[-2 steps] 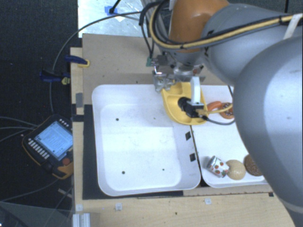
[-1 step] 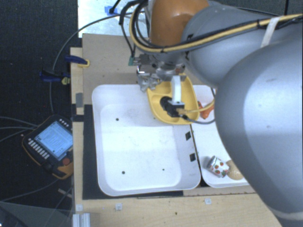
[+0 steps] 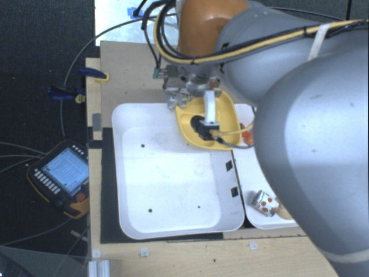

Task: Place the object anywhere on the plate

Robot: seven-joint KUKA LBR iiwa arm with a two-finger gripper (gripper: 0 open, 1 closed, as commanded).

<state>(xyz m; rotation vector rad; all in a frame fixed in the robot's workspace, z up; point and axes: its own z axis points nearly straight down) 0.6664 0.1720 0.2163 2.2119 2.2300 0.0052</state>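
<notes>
A yellow plate (image 3: 226, 115) lies at the far right corner of the left white bin (image 3: 167, 183), its right edge reaching the divide between the bins. My gripper (image 3: 180, 100) hangs over the plate's far left rim, under the orange wrist band. No object shows between its tips. A small white object with red and green spots (image 3: 264, 202) lies near the front of the right bin (image 3: 253, 172). A small orange thing (image 3: 248, 136) sits just right of the plate. The arm hides most of the right bin.
The grey arm fills the right side of the view. A teach pendant (image 3: 60, 175) lies off the bench to the left. Blue and yellow clamps (image 3: 92, 74) grip the bench's far left edge. Cables loop above the wrist.
</notes>
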